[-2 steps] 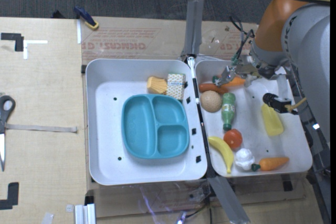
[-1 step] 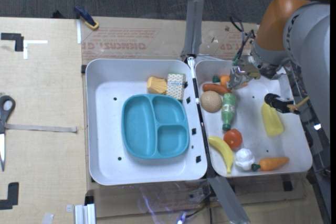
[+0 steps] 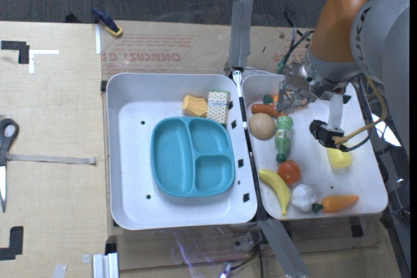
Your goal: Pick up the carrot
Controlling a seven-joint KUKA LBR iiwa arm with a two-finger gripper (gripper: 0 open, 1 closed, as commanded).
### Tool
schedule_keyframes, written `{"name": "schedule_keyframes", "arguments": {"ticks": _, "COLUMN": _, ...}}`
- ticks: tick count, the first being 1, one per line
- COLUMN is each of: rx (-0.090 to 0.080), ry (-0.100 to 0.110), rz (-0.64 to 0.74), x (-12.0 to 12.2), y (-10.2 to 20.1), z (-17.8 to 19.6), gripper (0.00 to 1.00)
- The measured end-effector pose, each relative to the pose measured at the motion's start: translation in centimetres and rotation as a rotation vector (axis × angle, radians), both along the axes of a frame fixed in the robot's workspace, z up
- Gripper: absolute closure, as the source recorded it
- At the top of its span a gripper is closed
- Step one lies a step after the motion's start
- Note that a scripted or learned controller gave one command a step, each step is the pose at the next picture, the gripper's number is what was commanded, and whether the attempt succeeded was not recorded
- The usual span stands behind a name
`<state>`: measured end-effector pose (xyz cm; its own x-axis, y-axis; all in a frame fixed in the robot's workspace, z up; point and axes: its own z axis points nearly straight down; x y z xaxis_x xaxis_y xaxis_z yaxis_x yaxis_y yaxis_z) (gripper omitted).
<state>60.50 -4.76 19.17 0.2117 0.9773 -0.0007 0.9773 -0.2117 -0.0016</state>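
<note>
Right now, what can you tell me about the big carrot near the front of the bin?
The carrot is orange with a dark green stub at its thick end. It looks like smooth plastic. It lies flat in the right bin, near the front right corner, tip pointing right. Its green end sits against a crinkly whitish ball. Nothing grips it; the gripper is at the bin's far end, well apart from it.

arm cut off at right, scissors cropped left
</note>
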Motion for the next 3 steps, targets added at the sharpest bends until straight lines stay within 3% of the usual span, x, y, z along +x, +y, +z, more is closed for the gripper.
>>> {"name": "schedule_keyframes", "arguments": {"ticks": 1, "rx": 0.0, "ry": 0.002, "rz": -0.239, "x": -5.8, "y": 2.2, "z": -0.1, "gripper": 1.0}}
{"name": "schedule_keyframes", "arguments": {"ticks": 2, "rx": -0.003, "ry": 0.001, "rz": -0.331, "x": 5.1, "y": 4.1, "z": 3.8, "gripper": 1.0}}
{"name": "schedule_keyframes", "arguments": {"ticks": 3, "rx": -0.003, "ry": 0.003, "rz": -0.506, "x": 2.2, "y": 2.2, "z": -0.1, "gripper": 1.0}}
